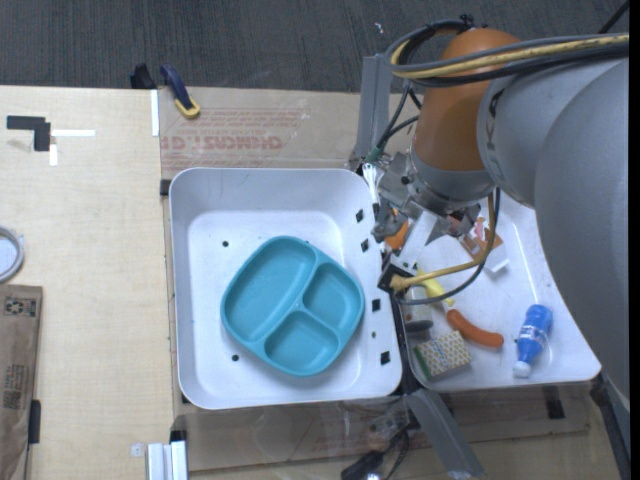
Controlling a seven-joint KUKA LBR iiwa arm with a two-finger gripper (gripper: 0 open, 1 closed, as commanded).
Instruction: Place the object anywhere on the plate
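The gripper [405, 230] hangs over the right bin [560, 368], near the toys (I cannot tell its grip). It could grab badly, and the toy might fall before reaching the blue plate [292, 306].

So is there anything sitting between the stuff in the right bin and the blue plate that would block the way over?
Only the bin walls: the two rims meet between the right bin's objects, such as the hot dog and the bottle, and the blue plate. The plate's compartments look bare, and nothing else lies on that path.
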